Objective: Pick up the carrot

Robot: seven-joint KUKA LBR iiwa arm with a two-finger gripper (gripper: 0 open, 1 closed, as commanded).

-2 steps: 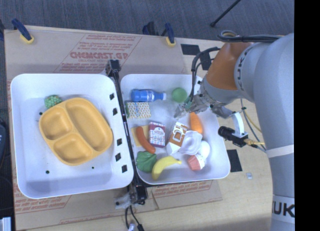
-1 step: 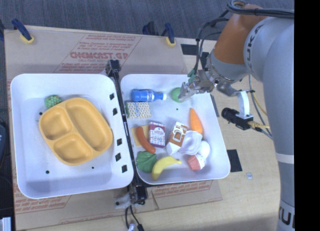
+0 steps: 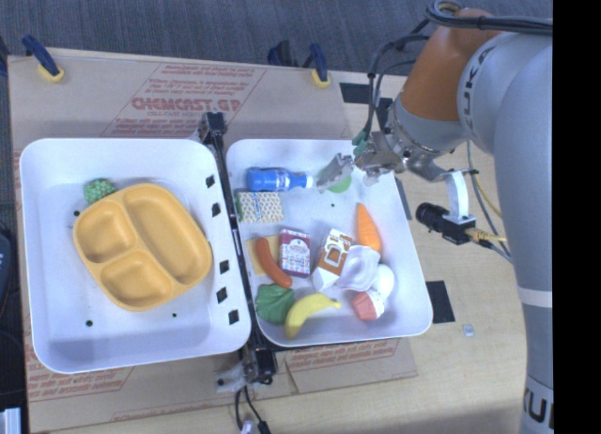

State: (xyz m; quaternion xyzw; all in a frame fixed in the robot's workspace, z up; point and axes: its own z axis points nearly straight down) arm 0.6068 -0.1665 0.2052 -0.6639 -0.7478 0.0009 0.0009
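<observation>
Carrot (image 3: 368, 228) lies free in right bin (image 3: 408, 235), carton (image 3: 335, 252) and white cup (image 3: 362, 270) touching it; gripper (image 3: 343, 172) above, fingers' state unclear.

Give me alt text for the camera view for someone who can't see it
The gripper hovers over the right bin's top edge, above the carrot, which lies among toy foods. A yellow tray sits in the left bin.

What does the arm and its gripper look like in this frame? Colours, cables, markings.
The arm is matte grey with a rounded orange band above the wrist. Thin black cables loop over it. The gripper is metallic grey, with a small black and white attachment beside the wrist.
</observation>
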